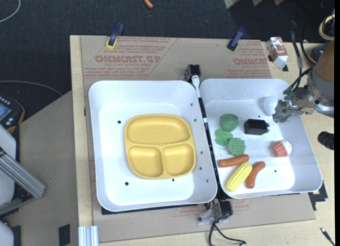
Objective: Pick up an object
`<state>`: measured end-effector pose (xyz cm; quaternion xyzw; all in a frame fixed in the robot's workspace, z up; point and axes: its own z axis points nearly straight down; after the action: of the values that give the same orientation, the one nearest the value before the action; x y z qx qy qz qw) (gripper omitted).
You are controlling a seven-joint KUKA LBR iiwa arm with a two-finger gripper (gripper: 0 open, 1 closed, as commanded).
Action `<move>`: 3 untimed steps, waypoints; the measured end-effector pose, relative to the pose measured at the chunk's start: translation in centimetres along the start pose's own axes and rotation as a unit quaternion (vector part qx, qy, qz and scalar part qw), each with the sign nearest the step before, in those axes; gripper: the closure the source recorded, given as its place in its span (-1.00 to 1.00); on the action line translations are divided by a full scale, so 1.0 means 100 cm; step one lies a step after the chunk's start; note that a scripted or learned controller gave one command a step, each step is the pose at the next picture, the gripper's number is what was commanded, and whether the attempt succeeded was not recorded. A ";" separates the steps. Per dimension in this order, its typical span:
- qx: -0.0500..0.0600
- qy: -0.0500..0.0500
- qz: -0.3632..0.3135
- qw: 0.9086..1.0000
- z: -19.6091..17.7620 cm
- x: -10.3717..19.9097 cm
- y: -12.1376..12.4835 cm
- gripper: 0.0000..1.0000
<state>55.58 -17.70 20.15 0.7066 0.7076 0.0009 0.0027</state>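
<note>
White bins, and the right bin (pixel 305 149) has all the stuff. The gripper (pixel 284 113) hangs low over that bin's upper right part, near its far wall, and honestly I can't tell whether it's open or shut from this angle. Nothing visible between the fingers. Closest candidate is the black block (pixel 255 127), just to its left. Risk is it closes on air, or skids the block toward the green ball (pixel 229 122). The sausages (pixel 233 161) and corn (pixel 238 176) sit well apart.
</note>
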 end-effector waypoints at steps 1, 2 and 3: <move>0.000 0.000 0.000 1.000 -0.025 0.000 0.001 1.00; 0.004 0.003 -0.002 1.000 -0.015 0.055 -0.006 1.00; 0.004 0.002 -0.001 1.000 -0.008 0.105 -0.018 1.00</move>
<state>53.78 -7.25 20.96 0.7057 0.7086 -0.0003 -0.0018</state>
